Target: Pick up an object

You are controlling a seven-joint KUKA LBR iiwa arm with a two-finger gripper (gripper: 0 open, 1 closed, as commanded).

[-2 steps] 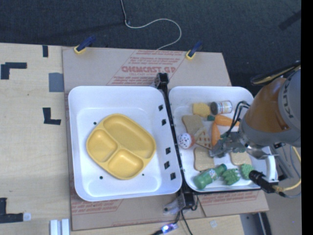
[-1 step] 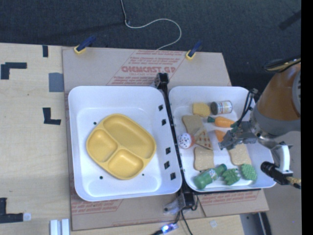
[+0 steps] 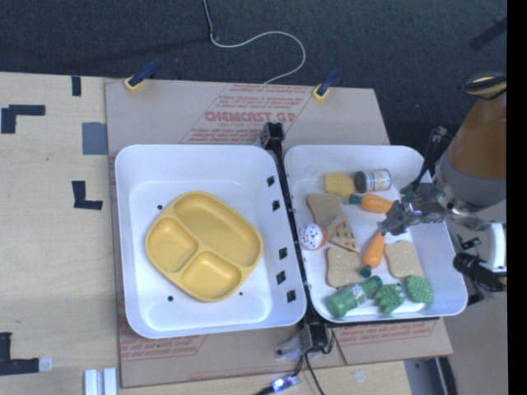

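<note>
Above the right bin [image 3: 428, 303] (crowded) hang jaws [image 3: 398, 223].

The cardboard sheet [image 3: 247, 118] under the bins reads "CHEMCAST GP".

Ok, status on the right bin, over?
End effector low over right white bin. Nothing seen held. Orange plastic carrot just beside it. Toy food crowded around.

The end effector [image 3: 398, 220] is a dark, blurred shape low over the right bin [image 3: 436, 299], and its fingers cannot be made out. It covers part of the bin floor between two toy carrots [image 3: 373, 251]. The arm [image 3: 482, 151] is cut off toward the right. A small jar [image 3: 375, 178] bears a label too small to read. A white cable [image 3: 247, 39] runs off the top edge.
</note>
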